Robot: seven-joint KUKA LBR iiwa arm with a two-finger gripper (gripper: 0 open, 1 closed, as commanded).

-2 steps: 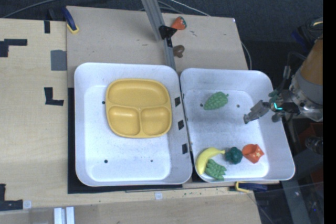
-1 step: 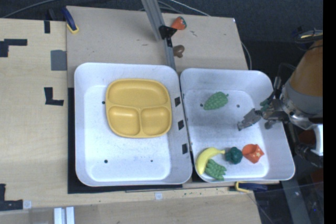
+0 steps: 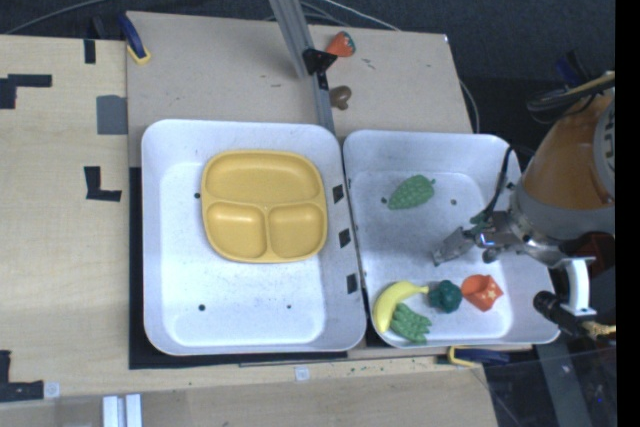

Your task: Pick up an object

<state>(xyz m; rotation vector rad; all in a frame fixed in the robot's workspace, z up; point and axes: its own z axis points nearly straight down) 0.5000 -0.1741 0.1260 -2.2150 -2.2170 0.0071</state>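
Observation:
The right bin (image 3: 430, 143) holds several toys. A flat green leaf-shaped piece (image 3: 411, 192) lies near its middle back. Along the front wall lie a yellow banana (image 3: 391, 299), a light green ridged piece (image 3: 410, 323), a dark green lumpy piece (image 3: 445, 296) and an orange-red piece (image 3: 482, 292). My gripper (image 3: 455, 248) hangs over the right bin's middle, pointing left. It sits just above and behind the dark green and orange-red pieces and in front of the leaf. Nothing shows in its grasp.
The left bin (image 3: 160, 215) holds a yellow three-part plate (image 3: 265, 205). A slanted metal bar (image 3: 285, 0) crosses the bench behind the bins. A small orange-red object (image 3: 341, 43) and a brown one (image 3: 341, 97) lie beside it.

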